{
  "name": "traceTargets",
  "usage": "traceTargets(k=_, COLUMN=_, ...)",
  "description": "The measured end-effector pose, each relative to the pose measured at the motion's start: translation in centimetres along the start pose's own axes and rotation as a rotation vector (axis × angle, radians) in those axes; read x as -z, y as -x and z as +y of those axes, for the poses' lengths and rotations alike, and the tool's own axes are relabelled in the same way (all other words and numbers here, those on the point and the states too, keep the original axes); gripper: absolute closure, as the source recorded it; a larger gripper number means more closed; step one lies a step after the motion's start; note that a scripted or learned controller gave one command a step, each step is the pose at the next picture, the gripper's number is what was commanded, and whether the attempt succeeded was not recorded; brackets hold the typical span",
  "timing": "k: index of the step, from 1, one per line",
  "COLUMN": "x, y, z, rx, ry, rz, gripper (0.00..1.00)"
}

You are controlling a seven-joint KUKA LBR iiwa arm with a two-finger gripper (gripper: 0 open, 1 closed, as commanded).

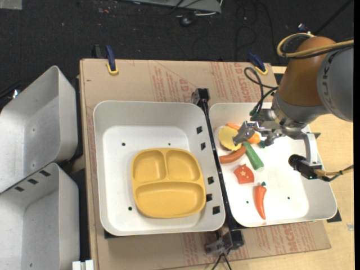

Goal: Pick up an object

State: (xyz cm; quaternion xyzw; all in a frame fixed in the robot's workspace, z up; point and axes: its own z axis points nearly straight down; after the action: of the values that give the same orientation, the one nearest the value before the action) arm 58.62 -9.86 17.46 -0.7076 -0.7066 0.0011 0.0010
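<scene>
Gripper (248, 133) low over toy food pile in right bin (292, 207), beside yellow piece (226, 137) and green piece (254, 157); finger state cannot be told, nothing visibly lifted, so pick judged not yet done.

Arm (320, 77) cut off at right edge, its wrist hiding part of the orange piece (254, 138) and right bin's (292, 207) back wall.
</scene>
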Motion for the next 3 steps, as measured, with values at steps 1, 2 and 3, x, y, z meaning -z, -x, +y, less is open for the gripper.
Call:
traceTargets(k=1, x=-6.4, y=-0.4, z=-0.2, rx=0.001, ry=-0.003, rz=0.001, gripper=0.00)
traceTargets(k=2, x=-7.9, y=-0.3, z=0.1, rx=0.001, ry=0.008, rz=-0.001, gripper=0.00)
traceTargets(k=3, x=-6.9, y=-0.4, z=0.1, rx=0.000, ry=0.009, rz=-0.001, gripper=1.00)
